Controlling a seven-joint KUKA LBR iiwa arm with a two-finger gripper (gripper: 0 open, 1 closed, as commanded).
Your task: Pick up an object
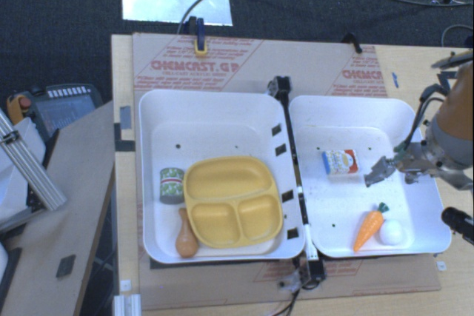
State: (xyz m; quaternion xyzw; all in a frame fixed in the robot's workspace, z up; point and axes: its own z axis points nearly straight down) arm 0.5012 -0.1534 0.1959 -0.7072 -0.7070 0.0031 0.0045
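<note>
Grey arm's gripper low over the right shallow white bin, nothing between its fingers.

The jaws look slightly parted (the tips are small and dark, so the gap is hard to judge) and sit just right of a small white carton with red and blue print, not touching it. An orange plastic carrot with a green top and a white egg lie together nearer the front. The left bin holds a yellow compartment tray, a green-labelled can and a tan wooden piece.

Glossy yellow plastic tray, smooth white bins
</note>
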